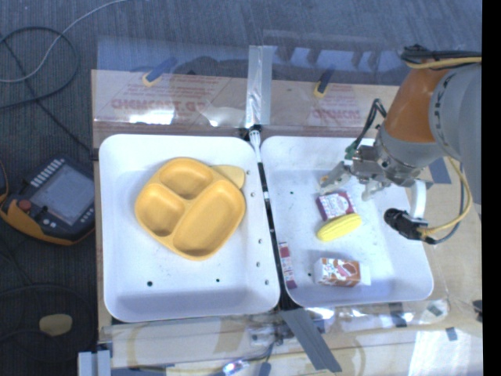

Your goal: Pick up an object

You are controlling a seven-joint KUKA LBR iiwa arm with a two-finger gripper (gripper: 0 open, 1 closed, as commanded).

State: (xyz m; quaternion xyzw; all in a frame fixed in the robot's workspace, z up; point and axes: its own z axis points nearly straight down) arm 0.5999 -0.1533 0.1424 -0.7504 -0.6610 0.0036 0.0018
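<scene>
Fingers (362,172) appear spread and hold nothing, poised over the right bin (407,284). Just below lie a small maroon packet (334,205), a bumpy yellow corn cob (339,226) and a red pouch (339,271). The rounded cob could roll away; the flat, slick packets might slip. A glossy yellow divided plate (190,207) fills the left bin (125,280).

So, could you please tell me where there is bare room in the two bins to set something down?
Left bin: bare floor along the front, below the yellow divided plate. Right bin: bare at the back-left corner. Crowded mid-right, where the end effector, maroon packet, yellow corn and red-and-white packet cluster.
</scene>
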